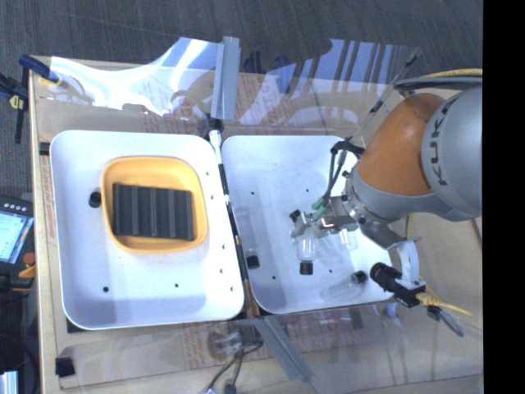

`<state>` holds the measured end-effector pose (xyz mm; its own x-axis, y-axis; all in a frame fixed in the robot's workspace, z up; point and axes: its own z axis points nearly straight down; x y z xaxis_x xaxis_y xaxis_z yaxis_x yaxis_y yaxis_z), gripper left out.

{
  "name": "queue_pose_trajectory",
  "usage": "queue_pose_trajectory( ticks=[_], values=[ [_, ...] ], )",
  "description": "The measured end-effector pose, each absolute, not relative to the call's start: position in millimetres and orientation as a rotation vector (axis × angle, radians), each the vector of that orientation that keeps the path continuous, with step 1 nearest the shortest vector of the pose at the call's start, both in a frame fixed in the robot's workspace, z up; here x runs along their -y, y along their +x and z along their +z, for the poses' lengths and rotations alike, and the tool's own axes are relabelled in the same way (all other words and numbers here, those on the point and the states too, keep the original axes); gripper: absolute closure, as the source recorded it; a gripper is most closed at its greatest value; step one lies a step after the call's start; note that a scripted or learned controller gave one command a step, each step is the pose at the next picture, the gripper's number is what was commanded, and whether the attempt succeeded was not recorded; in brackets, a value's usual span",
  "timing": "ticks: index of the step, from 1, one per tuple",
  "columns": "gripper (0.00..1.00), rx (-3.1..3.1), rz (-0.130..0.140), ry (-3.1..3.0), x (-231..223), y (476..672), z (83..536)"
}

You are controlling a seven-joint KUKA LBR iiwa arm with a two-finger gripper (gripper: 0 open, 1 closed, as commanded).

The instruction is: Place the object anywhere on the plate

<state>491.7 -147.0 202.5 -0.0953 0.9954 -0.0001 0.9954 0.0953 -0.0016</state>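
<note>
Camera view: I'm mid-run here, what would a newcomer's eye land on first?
First the yellow plate carrying a dark ribbed block, in the left bin. Next the grey arm with its orange band, coming in from the right over the right bin, its gripper low above small clear objects on that bin's floor.

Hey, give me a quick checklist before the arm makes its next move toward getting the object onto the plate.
1. Plate sits flat in the left bin: ok.
2. Dark ridged block already covers the plate's middle, with only the rim free: not ok.
3. Claw is over the right bin: ok.
4. Something held in the claw: cannot tell.
5. Clear object lying near the right bin's front edge, apart from the claw: ok.
</note>
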Motion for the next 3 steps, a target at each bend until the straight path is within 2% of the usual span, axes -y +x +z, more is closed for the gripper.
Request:
queue_pose_trajectory(
  ticks=[1, 2, 3],
  values=[
    [1.0, 2.483, 0.002, -1.922, 93, 562.6, 248],
    [1.0, 2.704, 0.0, -1.598, 45, 608.9, 233],
    [0.0, 2.704, 0.0, -1.598, 45, 609.0, 233]
  ],
)
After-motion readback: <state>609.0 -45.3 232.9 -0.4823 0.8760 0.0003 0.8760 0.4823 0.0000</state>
